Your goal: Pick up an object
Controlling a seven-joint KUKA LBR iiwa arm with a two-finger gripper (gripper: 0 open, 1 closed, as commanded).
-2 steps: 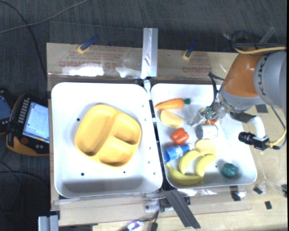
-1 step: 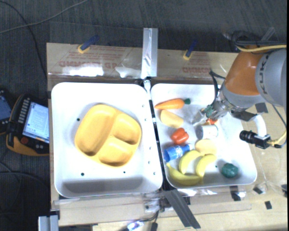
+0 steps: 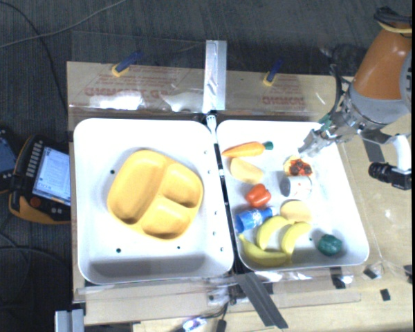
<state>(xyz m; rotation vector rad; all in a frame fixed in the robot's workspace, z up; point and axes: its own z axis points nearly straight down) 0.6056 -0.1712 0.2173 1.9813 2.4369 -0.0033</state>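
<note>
The right bin [image 3: 349, 185] holds several toy foods: an orange carrot [image 3: 245, 149], a pale yellow wedge [image 3: 245, 169], a red pepper [image 3: 258, 196], a blue item [image 3: 251, 218], a banana [image 3: 263, 256], yellow-green pieces [image 3: 283, 234], a dark green piece [image 3: 330, 244] and a white and red item [image 3: 299, 166]. My gripper [image 3: 317, 141] hangs over the bin's upper right part, just up and right of the white and red item. I see nothing held in it.
A large yellow moulded object [image 3: 154, 192] lies in the left bin [image 3: 90, 241]. A raised divider [image 3: 221, 185] separates the bins. A tablet device [image 3: 45, 178] sits off the bench's left side. The orange-banded arm [image 3: 384, 68] enters from the upper right.
</note>
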